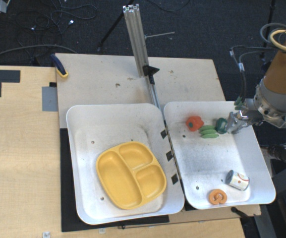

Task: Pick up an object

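The right bin [242,152] holds several small objects. A red-orange round piece [194,123] lies near its back left, with a light green flat piece [209,132] just to its right. A dark green piece [221,126] sits right against the tip of my gripper [230,124], which reaches in low from the right over the back of this bin. Whether the dark green piece is gripped is unclear from this angle. A white cylinder with coloured ends [237,180] and an orange ring [217,197] rest near the bin's front edge.
The left bin [83,128] carries a yellow divided plate [131,174]. A metal post [137,38] rises behind the bins, ending at a black bracket [150,71]. The wrist with its orange band [276,73] and cables hangs over the bin's right rim.
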Controlling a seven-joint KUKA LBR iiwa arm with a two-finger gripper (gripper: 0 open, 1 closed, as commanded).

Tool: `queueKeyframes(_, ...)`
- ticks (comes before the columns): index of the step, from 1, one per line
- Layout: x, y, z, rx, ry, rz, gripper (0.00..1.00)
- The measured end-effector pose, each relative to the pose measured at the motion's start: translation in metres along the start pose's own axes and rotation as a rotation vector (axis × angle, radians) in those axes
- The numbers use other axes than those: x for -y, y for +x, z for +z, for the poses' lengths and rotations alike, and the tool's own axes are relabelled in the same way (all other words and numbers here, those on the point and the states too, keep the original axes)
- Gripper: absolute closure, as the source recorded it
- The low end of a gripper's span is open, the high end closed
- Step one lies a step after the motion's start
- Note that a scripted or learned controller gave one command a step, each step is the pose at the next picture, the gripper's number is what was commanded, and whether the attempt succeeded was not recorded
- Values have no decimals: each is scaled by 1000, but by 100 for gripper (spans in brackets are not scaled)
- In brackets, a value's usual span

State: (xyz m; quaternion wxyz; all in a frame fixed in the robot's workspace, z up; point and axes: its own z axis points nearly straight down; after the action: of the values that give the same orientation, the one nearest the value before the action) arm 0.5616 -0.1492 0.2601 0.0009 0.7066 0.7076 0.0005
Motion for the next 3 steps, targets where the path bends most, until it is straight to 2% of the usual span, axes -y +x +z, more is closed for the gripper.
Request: queueKeyframes(3,6,163,-6,-3,7,-4,100)
